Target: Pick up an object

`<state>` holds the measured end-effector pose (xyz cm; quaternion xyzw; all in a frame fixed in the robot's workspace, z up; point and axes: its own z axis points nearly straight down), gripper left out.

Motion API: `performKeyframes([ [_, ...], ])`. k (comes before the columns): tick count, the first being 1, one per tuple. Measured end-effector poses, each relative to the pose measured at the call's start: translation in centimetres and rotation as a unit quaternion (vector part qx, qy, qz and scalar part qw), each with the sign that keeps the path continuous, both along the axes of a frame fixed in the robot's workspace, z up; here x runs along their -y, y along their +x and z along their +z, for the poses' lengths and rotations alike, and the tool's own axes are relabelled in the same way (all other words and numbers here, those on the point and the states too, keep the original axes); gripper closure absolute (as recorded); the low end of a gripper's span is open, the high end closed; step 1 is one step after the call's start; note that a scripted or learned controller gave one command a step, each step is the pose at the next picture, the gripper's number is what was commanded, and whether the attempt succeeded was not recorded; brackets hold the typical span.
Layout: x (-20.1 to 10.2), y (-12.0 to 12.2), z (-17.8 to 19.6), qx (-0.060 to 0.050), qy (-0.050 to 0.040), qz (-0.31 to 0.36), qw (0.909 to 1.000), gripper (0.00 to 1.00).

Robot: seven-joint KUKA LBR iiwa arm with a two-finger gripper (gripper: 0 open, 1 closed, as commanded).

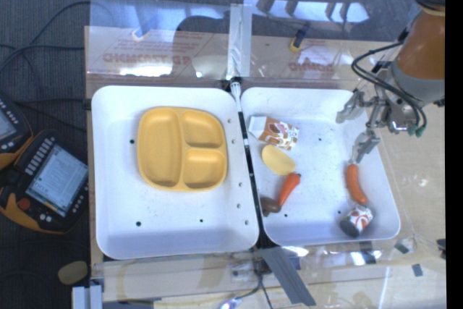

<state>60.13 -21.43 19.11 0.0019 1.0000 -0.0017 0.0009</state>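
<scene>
On the far left, a handheld control pendant (pixel 45 181) lies beside the bench. Next comes the left white bin (pixel 116 228), holding a yellow divided tray (pixel 182 148). Across the centre divider, the right white bin (pixel 322 228) holds a small printed packet (pixel 278 132), a pale yellow round piece (pixel 278 160), an orange carrot (pixel 289 188) lying at a slant, and a dark lump (pixel 269 205) at its lower end. Further right lies an orange sausage (pixel 355 184), its long axis running roughly up and down the view, with a small red-and-white object (pixel 357 220) below it. My gripper (pixel 364 125) hangs over the bin's upper right, fingers spread apart and holding nothing. The sausage lies just below my lower fingertip (pixel 362 147), the nearest thing to me, so I judge a short drop toward it comes next.
</scene>
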Motion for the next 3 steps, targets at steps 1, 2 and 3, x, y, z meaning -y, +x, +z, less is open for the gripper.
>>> performKeyframes([
  [1, 0.8, -2.8, -10.1, 0.005, 0.0003, -0.075, 0.9972, 0.0],
  [2, 1.0, -6.3, -10.0, 0.006, -0.002, -0.03, 0.9995, 0.0],
  [3, 1.0, -6.1, -9.0, 0.007, -0.0049, -0.029, 0.9995, 1.0],
])
